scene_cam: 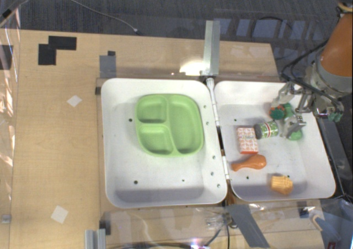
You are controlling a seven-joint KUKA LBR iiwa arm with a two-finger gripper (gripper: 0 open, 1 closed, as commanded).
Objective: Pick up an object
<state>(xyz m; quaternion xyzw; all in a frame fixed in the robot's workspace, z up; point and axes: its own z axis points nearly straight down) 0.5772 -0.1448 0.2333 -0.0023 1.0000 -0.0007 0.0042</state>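
Fixed overhead camera, slanted down (both bins (160, 198) framed)

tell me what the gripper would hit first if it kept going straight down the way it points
Probably the small green object lying under the gripper in the right bin; depth is hard to judge from this slanted view.

Robotics lab: wooden bench (49, 149) with two white bins (116, 187), black tape markers (54, 48), metal brackets (212, 44), trailing cables (83, 6).
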